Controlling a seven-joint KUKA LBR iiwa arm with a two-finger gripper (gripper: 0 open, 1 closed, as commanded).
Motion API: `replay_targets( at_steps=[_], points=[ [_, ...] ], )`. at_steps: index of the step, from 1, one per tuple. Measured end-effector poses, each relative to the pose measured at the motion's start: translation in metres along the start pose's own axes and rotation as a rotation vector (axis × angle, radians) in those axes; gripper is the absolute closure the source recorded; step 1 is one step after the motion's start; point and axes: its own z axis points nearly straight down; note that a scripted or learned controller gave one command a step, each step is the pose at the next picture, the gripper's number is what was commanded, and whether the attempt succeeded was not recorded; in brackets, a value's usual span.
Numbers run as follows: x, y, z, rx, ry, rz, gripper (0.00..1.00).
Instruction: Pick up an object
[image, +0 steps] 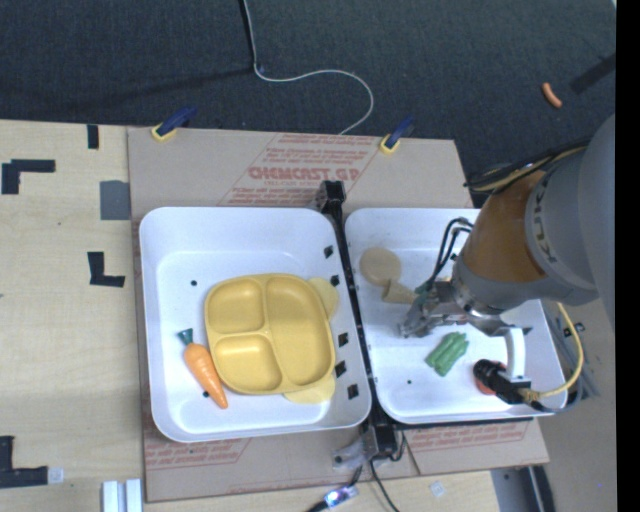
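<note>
The bench (60, 330) is pale wood with black marks on its left part, and a dark floor (120, 50) lies behind it. A cardboard sheet (300, 170) with red print covers the bench's middle and carries both bins. The arm (520, 240) comes in from the right, grey, with its orange band above the wrist, and it bends down over the right bin (400, 392).

The left bin (160, 300) holds a yellow plate (268, 332) with three wells, lying flat in the middle. A pale yellow piece (312, 393) lies under the plate and juts out at its near right edge. A carrot (206, 372) lies just beside the plate's left edge, green tip toward the back.

In the right bin, the gripper (422, 318) hangs low near the middle; I cannot tell whether it is open or closed, and nothing can be seen held in it. A tan piece (380, 268), round with a stub toward the gripper, lies at the back left, close to the gripper. A green piece (446, 353), ridged and tilted, lies just in front of the gripper, to its right, flat on the bin floor.

A white cable (320, 75) loops over the dark floor. Two clips (172, 122) hold the sheet's far edge
</note>
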Motion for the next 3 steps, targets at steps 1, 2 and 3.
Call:
replay_targets(
  at_steps=[1,2,3],
  points=[
    [-0.009,0.003,-0.058,-0.004,0.001,0.002,1.00],
    [-0.010,-0.007,-0.110,-0.004,0.001,0.001,1.00],
    [-0.009,-0.006,-0.130,-0.001,0.002,0.000,1.00]
  ],
)
